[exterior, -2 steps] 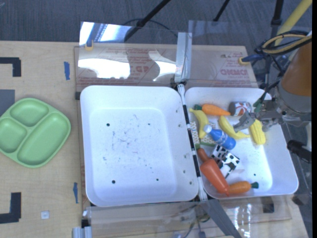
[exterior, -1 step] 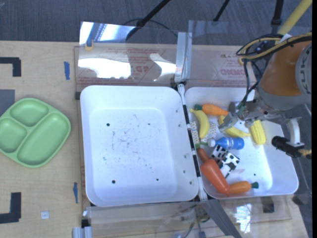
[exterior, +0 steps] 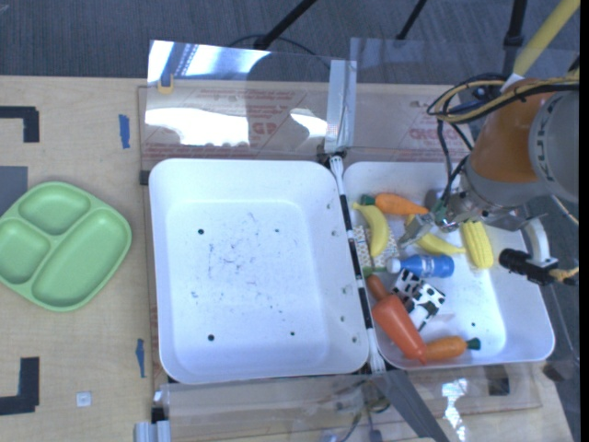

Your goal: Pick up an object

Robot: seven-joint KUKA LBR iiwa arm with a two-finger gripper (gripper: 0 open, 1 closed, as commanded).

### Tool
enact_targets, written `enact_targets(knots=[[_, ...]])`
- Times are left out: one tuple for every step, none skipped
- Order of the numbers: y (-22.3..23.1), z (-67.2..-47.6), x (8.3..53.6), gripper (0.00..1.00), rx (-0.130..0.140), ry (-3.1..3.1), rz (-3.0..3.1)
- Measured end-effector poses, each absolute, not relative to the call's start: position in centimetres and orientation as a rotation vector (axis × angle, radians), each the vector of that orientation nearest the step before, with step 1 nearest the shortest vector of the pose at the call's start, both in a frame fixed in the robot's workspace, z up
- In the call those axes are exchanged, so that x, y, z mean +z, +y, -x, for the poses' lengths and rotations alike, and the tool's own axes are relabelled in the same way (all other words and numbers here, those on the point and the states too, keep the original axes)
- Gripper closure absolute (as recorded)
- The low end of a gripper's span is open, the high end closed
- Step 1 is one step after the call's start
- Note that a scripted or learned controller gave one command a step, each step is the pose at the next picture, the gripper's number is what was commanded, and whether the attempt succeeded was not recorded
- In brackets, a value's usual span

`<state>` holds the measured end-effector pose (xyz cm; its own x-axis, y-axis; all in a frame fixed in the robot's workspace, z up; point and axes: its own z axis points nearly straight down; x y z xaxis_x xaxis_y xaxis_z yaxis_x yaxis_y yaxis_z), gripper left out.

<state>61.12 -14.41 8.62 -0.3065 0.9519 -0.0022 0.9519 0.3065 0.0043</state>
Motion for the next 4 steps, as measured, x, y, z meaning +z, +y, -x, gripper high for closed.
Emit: enact_targets(knots=[[-14.9, -62.1, 13.3, 0.00, 0.002, 2.493, -1.905], [-11.3, -61.5, 9.4, 0.00, 0.005, 2.651, -1.658], [-11.3, -61.6, 10.5, 1.00, 0.011, 2.647, -1.660], [-7.8, -64.5, 19.6, 1.00, 0.002, 2.556, -1.820]])
